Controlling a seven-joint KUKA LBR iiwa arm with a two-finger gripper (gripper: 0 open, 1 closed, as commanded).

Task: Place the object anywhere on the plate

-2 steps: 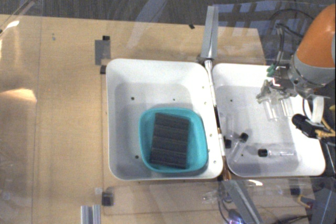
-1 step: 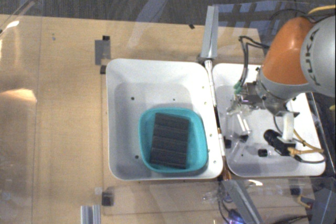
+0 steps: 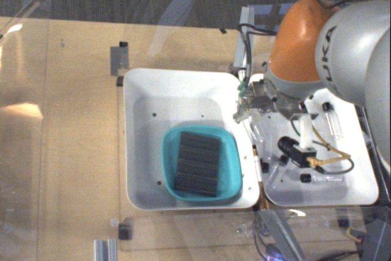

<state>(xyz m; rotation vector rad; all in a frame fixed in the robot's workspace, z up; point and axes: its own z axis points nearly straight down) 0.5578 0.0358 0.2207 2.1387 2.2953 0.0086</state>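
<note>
A teal plate [image 3: 231, 159] lies in the front half of the left white bin [image 3: 146, 107]. A dark grey ridged block [image 3: 197, 163] rests flat on the plate, inside its rim. My gripper [image 3: 255, 125] hangs below the orange-banded wrist, over the left side of the right bin [image 3: 366, 183], just past the wall between the two bins. It stands apart from the block and the plate. I see nothing held in it.
In the right bin lie a small clear tube-like piece [image 3: 333, 122], another clear piece with a dark end [image 3: 317, 179] and a small black bit [image 3: 264, 165]. The arm covers much of that bin. Bare wooden bench stretches to the left.
</note>
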